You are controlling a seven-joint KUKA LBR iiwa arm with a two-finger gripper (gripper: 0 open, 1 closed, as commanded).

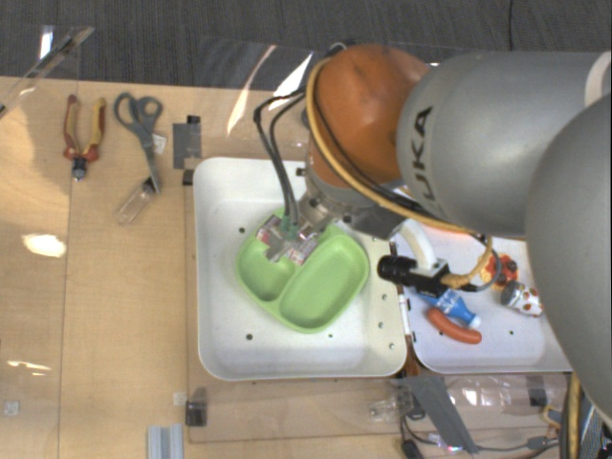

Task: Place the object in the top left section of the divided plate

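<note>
The green plastic divided plate (330,285) lay askew approx. mid-way in the shallow white left bin (225,338). Its big section faced lower right & its smaller sections faced upper left. All of it sat on the bin floor, clear of the walls.

The grey arm w/ orange band (497,132) came in from the right, crossing the left bin's top right corner. The two-finger gripper (287,240) was low over the plate's upper-left end, at the small sections there. Couldn't tell if the gripper was wide, narrow or holding sth.: from above its tip read as a blur of grey, green & pale pink. The obj. to be placed couldn't be picked out either, as the spot under the gripper was hidden.

The shallow white right bin (497,355) stood right beside the left one. It held a red sausage-shaped piece (456,326), w/ a small blue & white item (455,306) just above it, maybe touching. A small white, red & orange toy-like thing (512,290) lay near the arm's edge.

On the pale wooden bench (96,304), left of the bins, were red-handled pliers (81,134) & grey-handled metal scissors (142,132) side by side, apart. A small black block (188,140) sat just above the left bin's top left corner.
</note>
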